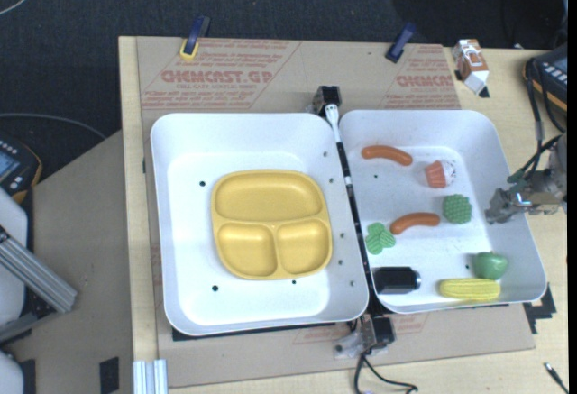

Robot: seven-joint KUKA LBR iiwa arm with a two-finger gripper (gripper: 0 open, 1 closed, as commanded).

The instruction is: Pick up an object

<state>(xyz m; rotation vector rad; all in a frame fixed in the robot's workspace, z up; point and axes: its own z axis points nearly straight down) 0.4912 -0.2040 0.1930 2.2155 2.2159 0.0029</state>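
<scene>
Bench with two white bins side by side. Left bin (176, 203): one yellow tray (270, 223) with three compartments, lying flat at the centre. Right bin (505, 158): eight small items, any of them a candidate for picking. Far row: a sausage (387, 153) and a pink-and-white piece (439, 173). Middle row: a second sausage (415, 222), with a green leafy piece (380, 239) touching its left end and a broccoli (457, 208) just beside its right end. Near row: a black block (396, 279), a corn cob (469, 289), and a green pepper (489, 265) touching the cob's right end. Gripper (505, 205): at the right bin's right rim, near the broccoli, apart from every item; nothing between its fingers; too small and blurred to tell whether the jaws stand spread or closed. Risks, as judged: the items are crowded, so a descent on the broccoli may nudge the second sausage or catch two things at once; round toys such as the sausages may roll or squirt out of a pinch; a reach for the pepper or cob, close to the bin wall, may strike the rim.
</scene>
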